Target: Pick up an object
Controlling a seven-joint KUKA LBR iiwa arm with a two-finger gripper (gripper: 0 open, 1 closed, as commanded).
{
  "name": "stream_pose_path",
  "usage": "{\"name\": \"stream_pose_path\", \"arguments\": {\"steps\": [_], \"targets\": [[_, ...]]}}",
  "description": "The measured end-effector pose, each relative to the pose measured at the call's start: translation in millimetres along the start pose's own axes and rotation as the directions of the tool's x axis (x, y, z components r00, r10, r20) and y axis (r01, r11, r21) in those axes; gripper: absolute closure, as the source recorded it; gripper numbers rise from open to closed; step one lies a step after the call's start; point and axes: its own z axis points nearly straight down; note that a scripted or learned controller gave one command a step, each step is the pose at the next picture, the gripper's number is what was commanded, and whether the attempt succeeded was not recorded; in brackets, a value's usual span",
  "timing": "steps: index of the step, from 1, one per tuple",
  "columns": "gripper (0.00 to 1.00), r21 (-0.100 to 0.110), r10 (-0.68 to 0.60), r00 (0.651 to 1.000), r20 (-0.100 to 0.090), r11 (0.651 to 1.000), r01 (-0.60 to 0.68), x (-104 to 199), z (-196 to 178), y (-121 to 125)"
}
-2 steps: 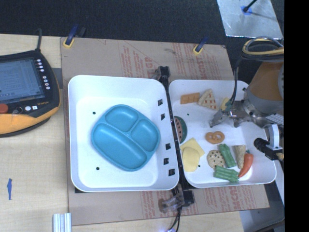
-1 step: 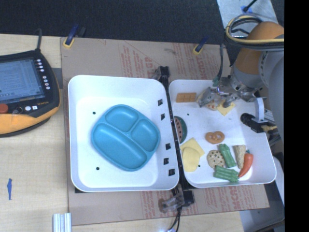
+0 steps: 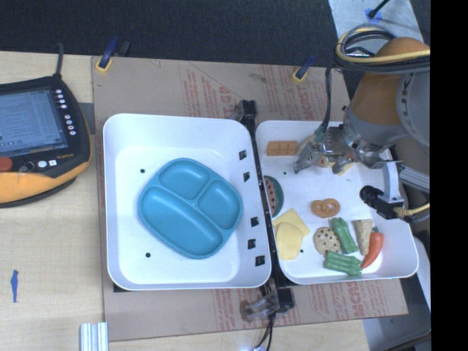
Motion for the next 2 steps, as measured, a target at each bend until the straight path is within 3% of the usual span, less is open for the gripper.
{"name": "stream_pose_path", "arguments": {"steps": [1, 2], "targets": [[0.00, 0.002, 0.007, 1.000, 0.001, 1.000, -0.007, -9.0, -28.9, -45.1], [0.00, 0.008, 0.007, 1.000, 0.001, 1.000, -0.007, -36.8, 57.7, -60.6]]}}
